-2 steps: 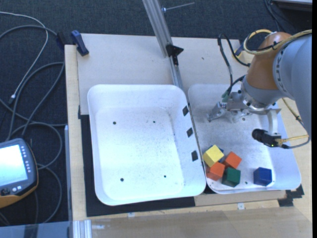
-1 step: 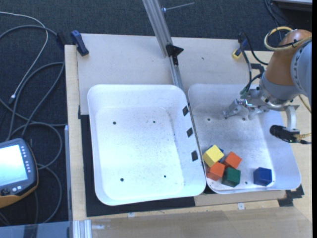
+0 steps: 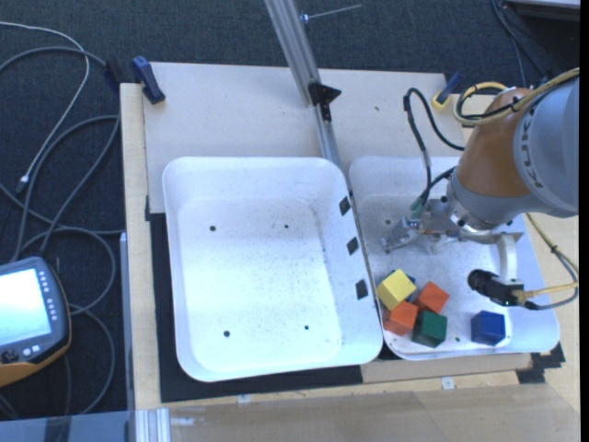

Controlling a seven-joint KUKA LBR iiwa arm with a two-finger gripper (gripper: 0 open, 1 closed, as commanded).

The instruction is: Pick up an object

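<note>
**Gripper low in right bin, blocks untouched at near edge**

Arm comes in from the right, orange band above the wrist, grey body cropped at the frame edge. Gripper sits low over the right bin, in its middle part, pointing left toward the divider between the bins. Finger state: cannot tell from this angle, metal parts blur together. Nothing visible between them.

Blocks are clustered at the near edge of the right bin, apart from the gripper:
- yellow block, nearest the gripper, tilted
- orange block, just right of the yellow one
- second orange block, below the yellow one, touching or almost
- green block, beside that orange one, at the bin rim
- blue block, alone, further right

A black cylindrical part on a white bracket hangs off the wrist, above the blue block, with a yellow cable running right from it.

Left bin has speckled dirt on its floor. Aluminium post rises from between the bins. Teach pendant lies on the floor, far left. Blue clamp on the bench's far-left corner.
</note>
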